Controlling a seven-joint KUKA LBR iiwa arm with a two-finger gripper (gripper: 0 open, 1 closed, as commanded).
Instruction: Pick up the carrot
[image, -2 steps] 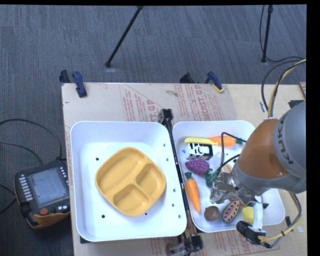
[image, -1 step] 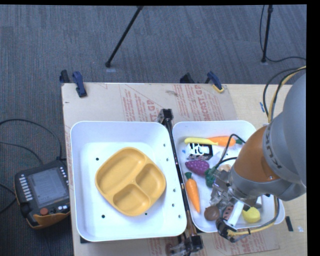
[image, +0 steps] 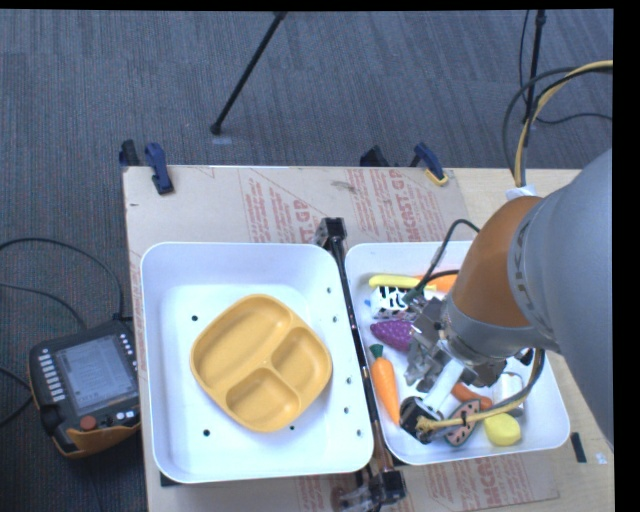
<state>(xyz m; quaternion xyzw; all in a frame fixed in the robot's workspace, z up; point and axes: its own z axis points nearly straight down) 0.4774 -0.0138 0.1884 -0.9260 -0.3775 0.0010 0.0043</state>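
Toy carrot (image: 385, 388) in bin nearer arm (image: 546, 416), lying along wall next to bin with yellow divided plate (image: 262, 362). Long axis parallel to that wall, green top at far end. Gripper (image: 425, 368) just beside carrot, on side away from wall. Open or closed: cannot tell.

robotics lab: teach pendant (image: 88, 385) on grey carpet (image: 80, 100), board bench (image: 250, 205) held by blue clamps (image: 158, 168), tripod leg (image: 250, 65).

Grey arm (image: 590, 250) with orange band (image: 490, 275) above a metallic end effector (image: 426, 372).
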